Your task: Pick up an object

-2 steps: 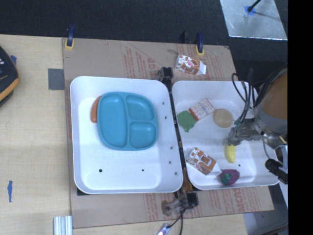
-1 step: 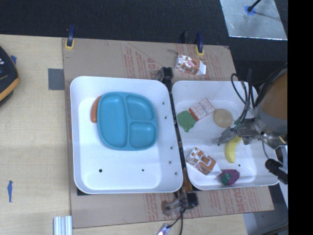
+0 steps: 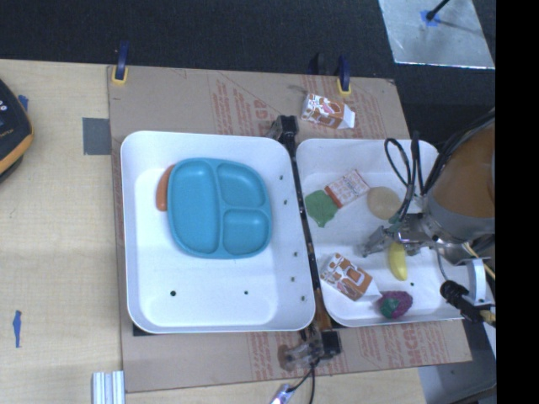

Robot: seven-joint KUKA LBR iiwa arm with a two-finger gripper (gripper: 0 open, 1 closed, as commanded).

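The pincer is seen low in the right bin, near its right wall, just beside the yellow banana-shaped toy. How far it stands open cannot be told, and nothing is seen held. The toy lies toward the bin's near right corner, with a purple and green toy nearer that corner. For a sound grasp, the pincer should be centred across the toy's narrow width and lowered squarely before any lift is attempted.

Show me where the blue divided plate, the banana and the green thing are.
blue divided plate point(image 3: 221, 207): camera view, middle ridge of the plate.
banana point(image 3: 397, 263): camera view, middle of the yellow body.
green thing point(image 3: 320, 208): camera view, its centre.
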